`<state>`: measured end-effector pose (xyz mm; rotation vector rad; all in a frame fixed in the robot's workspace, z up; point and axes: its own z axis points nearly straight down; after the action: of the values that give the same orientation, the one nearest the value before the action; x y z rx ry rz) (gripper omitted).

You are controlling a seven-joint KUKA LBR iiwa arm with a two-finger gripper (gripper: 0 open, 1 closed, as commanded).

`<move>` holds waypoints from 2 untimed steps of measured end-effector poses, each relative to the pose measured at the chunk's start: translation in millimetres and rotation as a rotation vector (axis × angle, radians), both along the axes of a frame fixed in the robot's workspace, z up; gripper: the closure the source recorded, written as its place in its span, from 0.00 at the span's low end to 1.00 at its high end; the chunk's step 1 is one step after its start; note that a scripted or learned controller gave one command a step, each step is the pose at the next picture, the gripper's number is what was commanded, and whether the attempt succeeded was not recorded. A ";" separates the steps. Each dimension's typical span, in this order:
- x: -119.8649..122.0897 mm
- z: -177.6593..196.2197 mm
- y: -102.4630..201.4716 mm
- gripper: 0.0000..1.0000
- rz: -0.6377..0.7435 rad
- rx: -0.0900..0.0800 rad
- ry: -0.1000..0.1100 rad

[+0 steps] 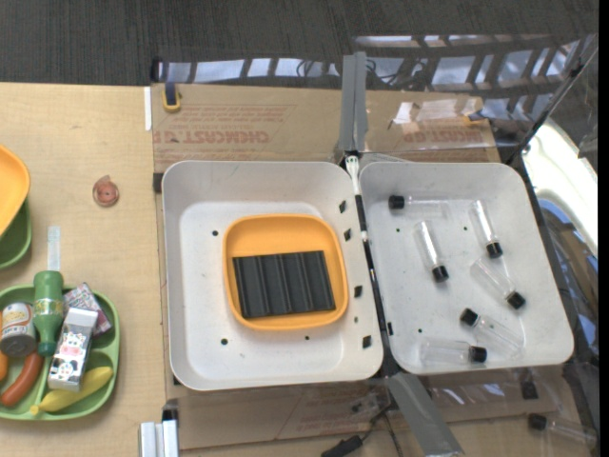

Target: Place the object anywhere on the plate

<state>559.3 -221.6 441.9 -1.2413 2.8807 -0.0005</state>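
Note:
An orange plate [284, 234] with a raised rim sits in the middle of the left white bin [190, 350]. A dark grey ribbed rectangular block [285, 285] lies flat on the plate, covering most of its floor, with its ribs running front to back. Nothing touches the block from above.
The right white bin [542, 350] holds several clear tubes with black caps, such as one tube [430, 253] near its middle. On the wooden bench to the left stand a green tray of toy food [57, 355], an orange bowl [9, 193] and a small pink piece [106, 191]. Cardboard [247, 131] lies behind the bins.

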 end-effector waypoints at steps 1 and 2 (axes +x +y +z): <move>20.1 -0.4 0.4 0.00 0.380 0.000 0.000; 4.4 -0.6 0.2 0.00 0.635 0.000 0.002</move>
<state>563.6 -221.4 441.3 -2.0793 2.3507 0.0033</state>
